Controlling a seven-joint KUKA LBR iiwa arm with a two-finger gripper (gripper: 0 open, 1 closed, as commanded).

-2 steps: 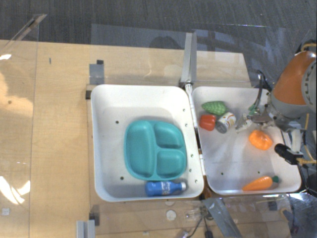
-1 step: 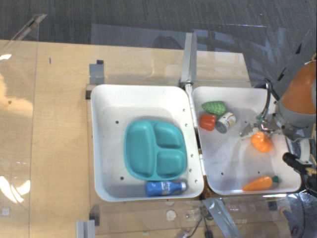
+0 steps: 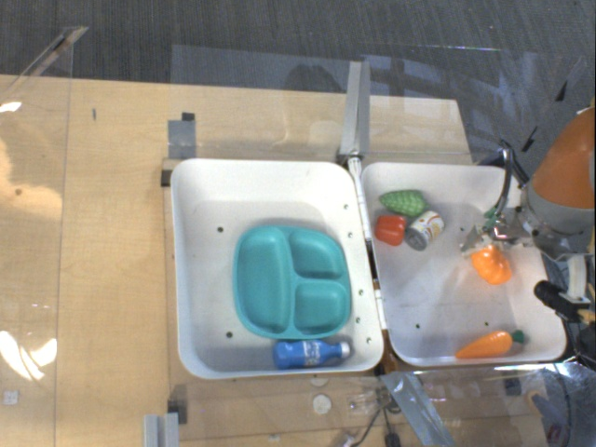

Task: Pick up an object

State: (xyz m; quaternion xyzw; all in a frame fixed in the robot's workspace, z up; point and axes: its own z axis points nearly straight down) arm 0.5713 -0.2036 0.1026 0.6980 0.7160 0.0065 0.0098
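While my jaws hover at the right bin's (image 3: pixel 438 343) right side, touching the orange pepper (image 3: pixel 491 265), I cannot tell their opening; the rounded toy may roll aside against the wall.

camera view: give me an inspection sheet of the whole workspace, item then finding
surface: light wooden bench bearing two shallow white bins, the left bin and the right bin, side by side.
job's things: in the right bin, a green leafy toy, a red toy pepper, a small silver can, an orange round toy and an orange toy carrot.
clutter: in the left bin, a teal compartment plate and a blue plastic bottle lying on its side.
claw: the claw is just above the orange round toy; grip cannot be told.
cables: dark cables below the bins.
surroundings: grey carpet beyond the bench.
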